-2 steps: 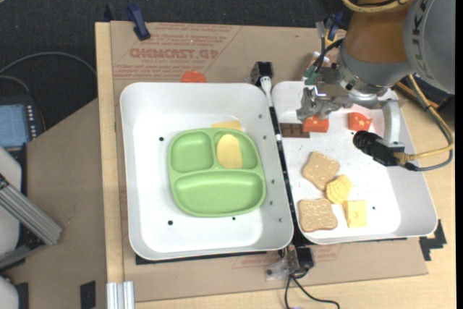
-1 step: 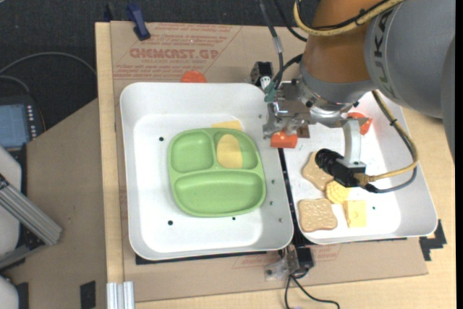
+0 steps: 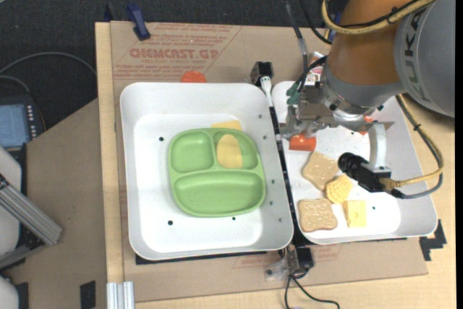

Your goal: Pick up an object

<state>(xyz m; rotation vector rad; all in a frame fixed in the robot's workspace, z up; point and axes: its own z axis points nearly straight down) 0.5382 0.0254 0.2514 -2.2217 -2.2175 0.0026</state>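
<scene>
Presently the gripper (image 3: 304, 128) is lowered into the right bin (image 3: 412, 224) near its left wall, just above a small orange block (image 3: 302, 143) that lies directly beneath it — the nearest candidate. Toast-shaped pieces (image 3: 318, 170) and yellow pieces (image 3: 340, 189) are spread toward that bin's front edge, a little apart from the tool. Whether anything is grasped cannot be told — the wrist and orange band hide the tool's tip. A green divided plate (image 3: 215, 192) rests in the left bin (image 3: 137, 155).
</scene>
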